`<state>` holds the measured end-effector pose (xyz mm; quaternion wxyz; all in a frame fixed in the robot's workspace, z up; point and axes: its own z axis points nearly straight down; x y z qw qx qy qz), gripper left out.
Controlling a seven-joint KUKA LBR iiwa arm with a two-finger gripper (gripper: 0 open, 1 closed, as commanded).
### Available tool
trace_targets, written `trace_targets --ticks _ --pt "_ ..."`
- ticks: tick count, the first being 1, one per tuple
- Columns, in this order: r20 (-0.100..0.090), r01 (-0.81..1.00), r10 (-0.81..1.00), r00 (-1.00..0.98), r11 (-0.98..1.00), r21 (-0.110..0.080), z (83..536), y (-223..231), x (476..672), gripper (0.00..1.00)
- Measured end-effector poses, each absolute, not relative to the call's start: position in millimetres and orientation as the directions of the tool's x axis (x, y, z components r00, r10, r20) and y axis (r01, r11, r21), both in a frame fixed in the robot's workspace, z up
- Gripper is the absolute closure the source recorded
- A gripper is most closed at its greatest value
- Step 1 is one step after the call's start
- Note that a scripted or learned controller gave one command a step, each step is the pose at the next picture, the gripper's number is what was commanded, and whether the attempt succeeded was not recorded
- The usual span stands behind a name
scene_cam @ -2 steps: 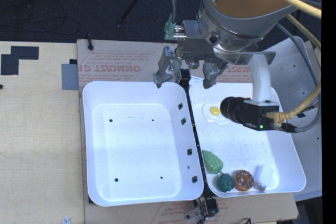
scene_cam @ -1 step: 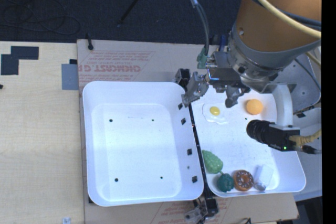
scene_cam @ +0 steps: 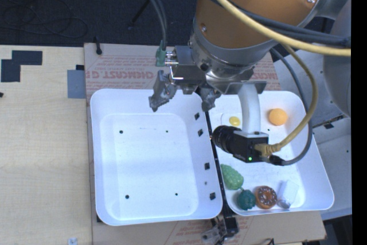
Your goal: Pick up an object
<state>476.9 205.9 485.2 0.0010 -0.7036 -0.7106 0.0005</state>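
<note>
Gripper [scene_cam: 182, 93]: fingers spread wide, nothing between them, poised over the divide between bins. Candidates, right bin [scene_cam: 312, 181]: orange ball [scene_cam: 278, 117], doughnut [scene_cam: 265, 197], green lump [scene_cam: 232, 177]. Risk: descending here strikes a rim, grasping nothing.

Two bins side by side on the bench [scene_cam: 40, 140]. Left bin [scene_cam: 109, 181] beside right bin [scene_cam: 312, 181], rims touching. In the right bin: ball [scene_cam: 277, 117] toward the far right; small round piece [scene_cam: 234, 121] left of it. Near edge, left to right: leafy piece [scene_cam: 232, 176], lumpy ball [scene_cam: 246, 199], doughnut [scene_cam: 265, 197], pale block [scene_cam: 288, 191]. Gripper [scene_cam: 183, 94] hangs over the bins' far rims.
</note>
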Motion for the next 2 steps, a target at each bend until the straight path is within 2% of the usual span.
trace_targets --ticks 1,2 --pt "0.001 1.0 1.0 -0.005 0.005 0.001 540 245 475.9 0.0" --pt "-0.011 1.0 1.0 0.001 -0.001 -0.019 362 243 512.9 0.0"
